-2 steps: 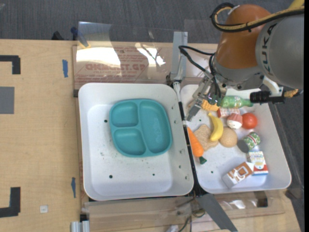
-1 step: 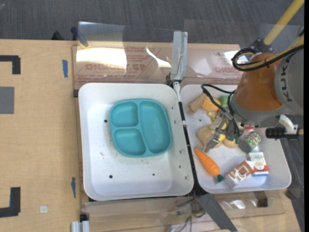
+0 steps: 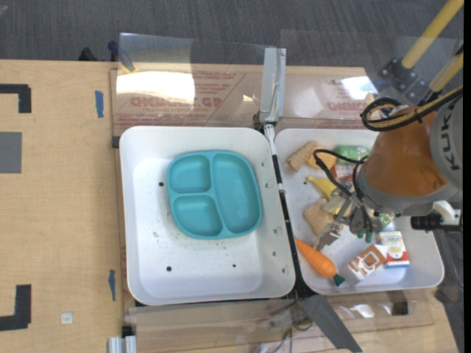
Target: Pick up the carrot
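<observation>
Since I'm parked over the right bin [image 3: 434, 271], my gripper [image 3: 340, 225] with fingers a bit apart and nothing in them, the carrot [image 3: 316, 259] sits just below-left of my tips, lying diagonally, green end pointing lower right.

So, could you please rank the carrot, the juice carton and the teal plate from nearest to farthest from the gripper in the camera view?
1. Carrot: just below-left of the gripper, right bin.
2. Juice carton: lower right, same bin.
3. Teal plate: far left, in the other bin.
</observation>
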Tool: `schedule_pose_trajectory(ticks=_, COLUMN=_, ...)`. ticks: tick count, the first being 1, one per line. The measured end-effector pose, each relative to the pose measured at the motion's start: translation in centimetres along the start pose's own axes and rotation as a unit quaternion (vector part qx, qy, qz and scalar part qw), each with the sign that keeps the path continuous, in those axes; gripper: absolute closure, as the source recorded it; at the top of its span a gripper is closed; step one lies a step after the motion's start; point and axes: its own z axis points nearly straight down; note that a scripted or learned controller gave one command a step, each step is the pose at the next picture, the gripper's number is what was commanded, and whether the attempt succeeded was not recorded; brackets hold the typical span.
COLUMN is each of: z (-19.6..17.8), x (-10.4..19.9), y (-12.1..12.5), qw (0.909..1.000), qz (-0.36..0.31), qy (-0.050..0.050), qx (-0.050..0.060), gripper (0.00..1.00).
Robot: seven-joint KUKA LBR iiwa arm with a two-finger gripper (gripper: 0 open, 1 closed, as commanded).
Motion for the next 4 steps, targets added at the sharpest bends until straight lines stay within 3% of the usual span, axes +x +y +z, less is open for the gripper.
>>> schedule_pose_trajectory(ticks=1, z=-0.22, x=2.22, y=-1.69, qw=0.9935, qz=0.113, qy=-0.009, qx=-0.002, gripper=0.0)
schedule_pose_trajectory(ticks=4, z=-0.18, x=2.3, y=-2.09, qw=0.9919, qz=0.127, qy=-0.007, qx=0.001, gripper=0.0)
